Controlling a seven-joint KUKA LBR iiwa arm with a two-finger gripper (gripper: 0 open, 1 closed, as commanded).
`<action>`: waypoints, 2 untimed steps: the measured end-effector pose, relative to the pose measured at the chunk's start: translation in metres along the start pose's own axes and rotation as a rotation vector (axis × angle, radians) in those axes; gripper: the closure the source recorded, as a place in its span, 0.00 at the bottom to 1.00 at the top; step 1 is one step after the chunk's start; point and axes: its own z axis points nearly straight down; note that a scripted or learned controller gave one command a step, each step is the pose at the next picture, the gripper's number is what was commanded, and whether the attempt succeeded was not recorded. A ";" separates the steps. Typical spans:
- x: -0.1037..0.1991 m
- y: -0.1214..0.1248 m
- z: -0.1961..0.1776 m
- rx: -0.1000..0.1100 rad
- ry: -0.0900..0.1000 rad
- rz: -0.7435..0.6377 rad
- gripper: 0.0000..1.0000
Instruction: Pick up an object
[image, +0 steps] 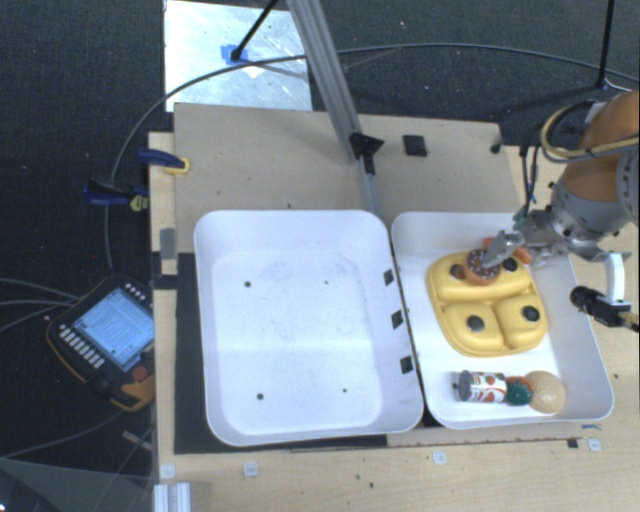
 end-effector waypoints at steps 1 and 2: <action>-0.001 0.004 0.007 -0.015 -0.004 -0.001 0.00; -0.001 0.003 -0.001 -0.013 -0.004 -0.003 1.00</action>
